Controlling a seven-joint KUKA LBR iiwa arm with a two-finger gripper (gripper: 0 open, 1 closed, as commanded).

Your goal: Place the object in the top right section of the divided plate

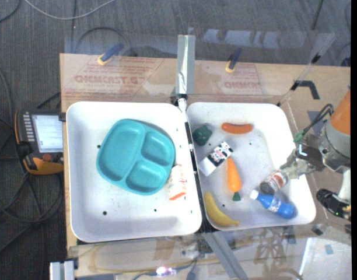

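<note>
- The gripper (290, 169) hangs over the right edge of the right bin (280, 116); whether it is spread or pressed together cannot be told, as its tip blurs into what lies under it.
- Just under and beside the tip lies a small can (273, 182) with a red and white label, tilted on its side; contact between the two cannot be told.
- Just below the can is a blue bottle (276, 205) with a white cap, lying flat near the bin's lower right corner.
- Further to the left of the gripper lies a toy carrot (233, 177), upright in the view, its green end downward.
- Beyond the carrot sit a black-and-white carton (216, 156), a dark green block (202, 134), and a red-orange sausage (237, 128) toward the top wall.
- A banana (218, 212) curves along the bin's lower left corner.
- Across the divider, in the left bin (85, 214), a small white and orange packet (178, 182) touches the lower right rim of the teal divided plate (117, 162).
- The plate's top right section (158, 149) lies well apart from the gripper.
</note>
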